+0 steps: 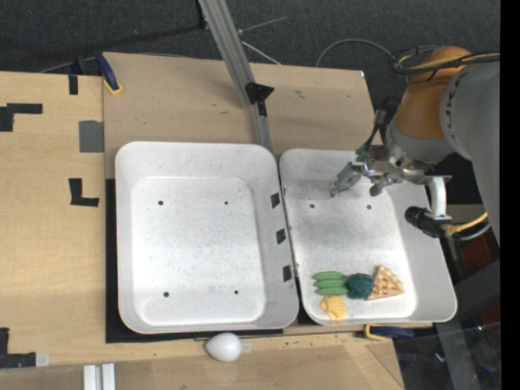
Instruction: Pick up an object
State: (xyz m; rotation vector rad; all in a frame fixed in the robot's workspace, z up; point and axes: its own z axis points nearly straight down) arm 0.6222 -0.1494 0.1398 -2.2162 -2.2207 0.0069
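My gripper (357, 185) hangs over the far part of the right bin (422, 242), its two fingers spread apart and open with nothing between them. At the near end of that bin lie several small toys: a green pea pod (329, 281), a dark green broccoli piece (358, 284), a pizza slice (386, 284) and a yellow piece (333, 305). The gripper is well away from them, toward the bin's far edge.
The left bin (195, 234) sits beside the right one. A white egg-shaped object (223, 347) rests on the bench in front of the left bin. A slanted metal pole (236, 55) rises behind the bins. The arm's orange band (426, 96) is at the right.
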